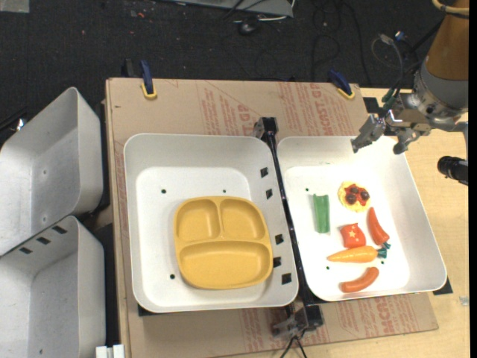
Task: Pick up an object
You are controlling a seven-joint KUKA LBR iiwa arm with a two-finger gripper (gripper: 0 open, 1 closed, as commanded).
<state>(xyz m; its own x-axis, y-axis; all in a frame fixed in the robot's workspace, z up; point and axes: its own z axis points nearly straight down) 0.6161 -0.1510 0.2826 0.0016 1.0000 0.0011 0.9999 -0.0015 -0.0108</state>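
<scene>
Camera view shows the gripper hanging over the far edge of the right bin, its two fingers spread apart with nothing between them. The things it could pick lie nearer the camera in that bin: a green stick, a small round pizza, a red chilli, a red pepper, a carrot and a sausage. The left bin holds a yellow tray. The pepper, chilli and carrot sit close together, so a descent there could likely nudge a neighbour or close on two things. The flat pizza may slip under the fingers. A drop from its present spot would likely hit the bin's rim.
</scene>
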